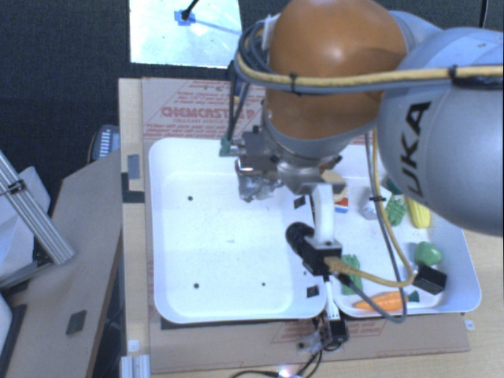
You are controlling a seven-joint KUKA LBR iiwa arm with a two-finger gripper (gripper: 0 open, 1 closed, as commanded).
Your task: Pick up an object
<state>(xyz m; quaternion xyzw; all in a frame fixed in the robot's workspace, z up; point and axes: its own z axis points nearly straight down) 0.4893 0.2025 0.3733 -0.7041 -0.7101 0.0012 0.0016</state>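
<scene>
Carrot (376, 300) in right-hand bin (471, 290), well apart from tool (252, 186), its opening indiscernible.

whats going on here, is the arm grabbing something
A grey KUKA arm reaches in from the right, and its gripper is over the far part of the left bin. The loose things lie in the right bin: an orange carrot, a yellow corn cob, a green piece and a black block. Nothing can be seen held in the gripper, so no pick shows yet.
</scene>
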